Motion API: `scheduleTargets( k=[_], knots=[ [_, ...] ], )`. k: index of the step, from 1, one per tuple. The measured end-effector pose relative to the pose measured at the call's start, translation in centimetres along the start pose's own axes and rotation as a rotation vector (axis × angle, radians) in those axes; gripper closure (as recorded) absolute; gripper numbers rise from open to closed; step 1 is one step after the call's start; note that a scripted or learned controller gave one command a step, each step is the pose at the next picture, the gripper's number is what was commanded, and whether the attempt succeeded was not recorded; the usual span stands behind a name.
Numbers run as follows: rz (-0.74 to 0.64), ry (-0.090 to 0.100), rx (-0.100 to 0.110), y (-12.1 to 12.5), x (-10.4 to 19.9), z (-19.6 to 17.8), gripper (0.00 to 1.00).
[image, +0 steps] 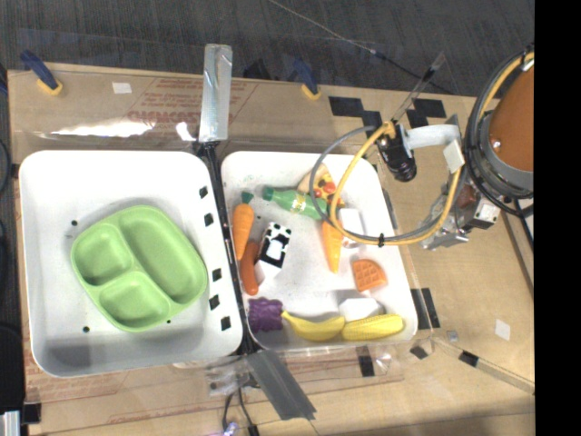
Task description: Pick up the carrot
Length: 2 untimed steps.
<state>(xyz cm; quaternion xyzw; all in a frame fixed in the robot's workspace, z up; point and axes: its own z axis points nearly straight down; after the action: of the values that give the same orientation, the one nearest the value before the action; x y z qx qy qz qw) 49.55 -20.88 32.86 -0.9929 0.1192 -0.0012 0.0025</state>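
Note:
The carrot [242, 227], orange with a small green top, lies lengthwise along the left wall of the right bin [396, 243]. A second orange tapered piece [331, 246] lies near the bin's middle, below a green bottle [295, 202]. My gripper [451, 234] hangs outside the right bin, just past its right wall and well to the right of the carrot, with yellow and grey cables looping in front of it. Nothing shows in its grasp.
The right bin also holds a black-and-white cube [275, 244], a reddish sausage [250, 275], purple grapes [266, 313], a banana [313, 324], corn [372, 327], a waffle [369, 274], white blocks [349, 220] and a pizza slice [323, 185]. A green divided plate [136, 266] sits in the left bin [54, 180].

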Motion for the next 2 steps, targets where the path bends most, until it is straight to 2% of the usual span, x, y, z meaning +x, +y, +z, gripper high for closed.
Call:
scheduleTargets(
  k=[1, 2],
  knots=[
    [-0.044, 0.007, 0.0, -0.7, 2.6, -6.8, 1.0],
    [-0.042, -0.003, 0.002, 0.2, -0.8, -1.0, 1.0]
  ],
)
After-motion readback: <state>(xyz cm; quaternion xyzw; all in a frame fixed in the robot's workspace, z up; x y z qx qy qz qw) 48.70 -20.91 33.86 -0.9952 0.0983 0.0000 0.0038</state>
